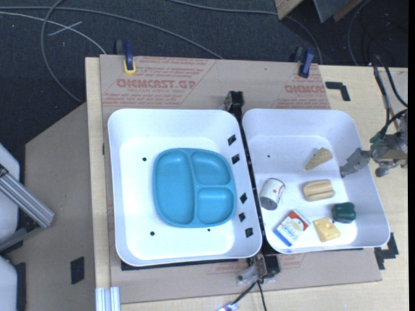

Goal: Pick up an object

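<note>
We see the gripper (351,165), jaws apart, holding nothing, just right of the cheese wedge (318,158) in the right bin (363,235).

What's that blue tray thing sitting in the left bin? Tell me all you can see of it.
The blue tray is a light-blue divided plate, plastic by its look, with rounded corners and three compartments: one large along its left side, two smaller on the right. It lies flat, right way up, slightly turned, near the middle of the left bin. Nothing sits in its compartments and nothing touches it except the bin floor beneath.
</note>
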Tool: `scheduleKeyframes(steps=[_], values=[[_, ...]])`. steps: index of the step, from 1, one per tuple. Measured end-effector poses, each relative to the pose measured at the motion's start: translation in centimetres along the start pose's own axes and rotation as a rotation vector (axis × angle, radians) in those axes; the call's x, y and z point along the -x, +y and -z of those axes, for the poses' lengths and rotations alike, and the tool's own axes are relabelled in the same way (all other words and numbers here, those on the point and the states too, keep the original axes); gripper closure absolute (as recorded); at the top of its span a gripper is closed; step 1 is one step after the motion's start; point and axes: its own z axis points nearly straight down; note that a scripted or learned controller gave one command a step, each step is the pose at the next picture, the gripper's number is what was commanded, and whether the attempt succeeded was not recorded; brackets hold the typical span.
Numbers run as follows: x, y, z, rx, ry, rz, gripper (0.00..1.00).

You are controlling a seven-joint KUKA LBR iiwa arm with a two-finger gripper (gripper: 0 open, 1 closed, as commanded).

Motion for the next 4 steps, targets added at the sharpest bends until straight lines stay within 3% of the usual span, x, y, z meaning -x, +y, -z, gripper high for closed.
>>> scheduleKeyframes(steps=[1,2,4], values=[[0.0,0.3,0.6,0.011,-0.003,0.003,0.00],[0.6,-0.5,-4.6,0.005,0.000,0.002,0.00],[0.0,-0.4,-12.7,0.011,0.002,0.006,0.00]])
